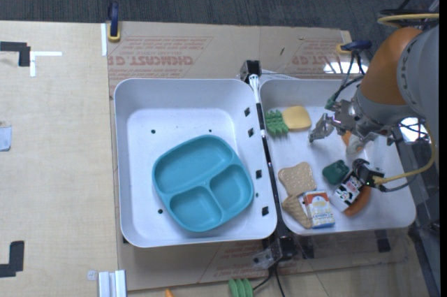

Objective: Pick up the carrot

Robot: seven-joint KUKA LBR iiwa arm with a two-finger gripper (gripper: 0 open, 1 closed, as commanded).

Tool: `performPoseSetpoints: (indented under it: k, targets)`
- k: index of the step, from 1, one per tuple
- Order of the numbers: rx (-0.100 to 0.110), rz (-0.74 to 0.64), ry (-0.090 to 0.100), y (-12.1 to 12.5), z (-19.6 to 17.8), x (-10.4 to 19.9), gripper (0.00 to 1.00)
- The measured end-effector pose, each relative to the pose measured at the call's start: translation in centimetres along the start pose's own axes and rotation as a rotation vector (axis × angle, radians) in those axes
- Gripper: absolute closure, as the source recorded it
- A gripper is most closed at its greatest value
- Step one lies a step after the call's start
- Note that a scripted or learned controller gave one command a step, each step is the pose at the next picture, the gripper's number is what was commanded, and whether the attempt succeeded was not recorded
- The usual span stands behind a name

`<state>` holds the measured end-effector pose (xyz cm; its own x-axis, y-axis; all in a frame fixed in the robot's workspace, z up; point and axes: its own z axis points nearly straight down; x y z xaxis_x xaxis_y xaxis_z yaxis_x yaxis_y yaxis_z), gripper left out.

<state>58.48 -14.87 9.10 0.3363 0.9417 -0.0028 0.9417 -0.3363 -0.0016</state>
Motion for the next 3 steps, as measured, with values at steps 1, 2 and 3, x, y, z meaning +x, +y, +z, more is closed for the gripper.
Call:
performPoseSetpoints:
  k: [1,2,3]
  targets:
    - [0.005,0.106,0.009,4.5,-0.1,-3.9,0.00]
    - [0.002,0.096,0.002,4.5,-1.1,-3.9,1.00]
    - [0.000,-0.542,0.002,0.0,-0.1,1.8,1.00]
